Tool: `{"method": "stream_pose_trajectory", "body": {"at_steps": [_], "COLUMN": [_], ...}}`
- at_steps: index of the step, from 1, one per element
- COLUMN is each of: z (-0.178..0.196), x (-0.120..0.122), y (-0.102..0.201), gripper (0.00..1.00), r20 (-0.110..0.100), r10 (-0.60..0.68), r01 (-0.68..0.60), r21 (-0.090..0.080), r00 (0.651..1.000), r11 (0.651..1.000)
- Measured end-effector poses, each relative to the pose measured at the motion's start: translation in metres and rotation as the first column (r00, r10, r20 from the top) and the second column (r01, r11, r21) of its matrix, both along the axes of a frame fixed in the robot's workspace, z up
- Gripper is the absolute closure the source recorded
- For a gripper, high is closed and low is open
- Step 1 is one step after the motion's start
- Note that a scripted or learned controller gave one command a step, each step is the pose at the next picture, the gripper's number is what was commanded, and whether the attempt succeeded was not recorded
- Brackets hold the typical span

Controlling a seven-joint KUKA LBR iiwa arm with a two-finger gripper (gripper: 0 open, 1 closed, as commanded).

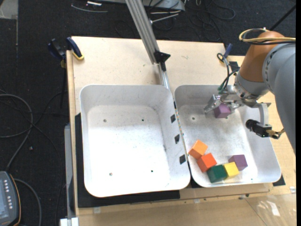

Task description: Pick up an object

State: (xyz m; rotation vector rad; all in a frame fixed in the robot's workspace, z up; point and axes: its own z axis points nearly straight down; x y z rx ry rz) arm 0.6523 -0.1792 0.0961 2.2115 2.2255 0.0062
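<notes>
A small purple block point(222, 110) is being gripped between the fingers of the gripper point(220, 106), its upper part being hidden.

One fixed camera looks down at a slant. Both white bins point(126, 140) fill mid-frame; the arm point(277, 65) enters from right

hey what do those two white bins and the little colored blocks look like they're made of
White bins: likely thin molded plastic, with rounded corners, rolled rims and a dull, scuffed, speckled floor.
Colored blocks: flat solid colors and crisp edges, no shine; painted wood or foam, can't tell which.
</notes>
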Motion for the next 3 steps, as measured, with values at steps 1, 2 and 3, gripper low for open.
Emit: {"method": "stream_pose_trajectory", "body": {"at_steps": [1, 2, 3], "z": [0.01, 0.105, 0.135], "x": [-0.002, -0.002, -0.002], "y": [-0.003, 0.085, 0.179], "gripper": [1.0, 1.0, 1.0], "r20": [-0.003, 0.003, -0.002], "r10": [-0.001, 0.003, 0.004], "r01": [0.001, -0.003, -0.004], "r21": [-0.003, 0.002, 0.004], "r00": [1.0, 1.0, 1.0], "r11": [1.0, 1.0, 1.0]}}
